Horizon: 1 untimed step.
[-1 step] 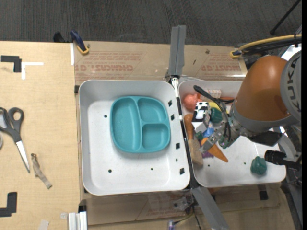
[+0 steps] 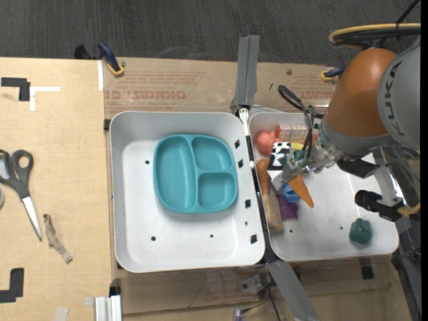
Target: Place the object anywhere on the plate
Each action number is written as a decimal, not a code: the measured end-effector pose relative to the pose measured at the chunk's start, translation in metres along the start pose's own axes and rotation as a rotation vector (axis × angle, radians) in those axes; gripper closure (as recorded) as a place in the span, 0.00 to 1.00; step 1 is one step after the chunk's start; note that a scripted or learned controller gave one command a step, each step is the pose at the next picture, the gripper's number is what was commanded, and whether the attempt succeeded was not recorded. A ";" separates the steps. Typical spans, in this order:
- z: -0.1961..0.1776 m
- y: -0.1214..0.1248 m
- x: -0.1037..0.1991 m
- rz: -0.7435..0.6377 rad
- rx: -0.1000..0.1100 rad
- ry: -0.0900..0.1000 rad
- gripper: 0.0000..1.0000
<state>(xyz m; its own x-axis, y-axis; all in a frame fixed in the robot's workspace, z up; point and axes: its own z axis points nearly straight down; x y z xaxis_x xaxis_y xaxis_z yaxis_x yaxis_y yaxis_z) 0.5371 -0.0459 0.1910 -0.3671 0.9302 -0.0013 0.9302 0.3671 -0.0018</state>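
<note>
step: picking from right bin (image 2: 374, 246) | my gripper (image 2: 294, 174) over carrot (image 2: 303, 191), jaw state unclear | advice: grip firmly, lift clear, cross left to teal plate (image 2: 196, 172)

Plate (image 2: 196, 173): plain teal, three compartments, no pattern. Left bin (image 2: 134, 233): white, with small dark dots on the floor. Right bin (image 2: 328, 236): white. Carrot (image 2: 300, 190): orange. Pink lump (image 2: 266, 140): salmon pink. Purple item (image 2: 287, 208): violet, with a blue piece (image 2: 291, 194) just above it. Green lump (image 2: 360, 231): dark teal-green. Bread stick (image 2: 273, 214): tan. Tag (image 2: 280, 153): black-and-white checker marks. Arm (image 2: 364, 102): grey, orange band. Tool (image 2: 294, 168): dark grey and silver metal. Worktop (image 2: 53, 179): pale wood tone with black corner marks. Cardboard (image 2: 174, 89): brown, faint red lettering. Scissors (image 2: 21, 182): grey handles, silver blades. Clamp (image 2: 110, 57): blue with yellow tip.
</note>
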 end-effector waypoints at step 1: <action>0.000 0.053 0.044 -0.089 0.000 0.000 1.00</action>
<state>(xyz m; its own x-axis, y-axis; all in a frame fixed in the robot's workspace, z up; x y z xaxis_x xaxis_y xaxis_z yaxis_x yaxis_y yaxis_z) 0.5706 0.0141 0.1911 -0.4484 0.8938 -0.0012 0.8938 0.4484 -0.0017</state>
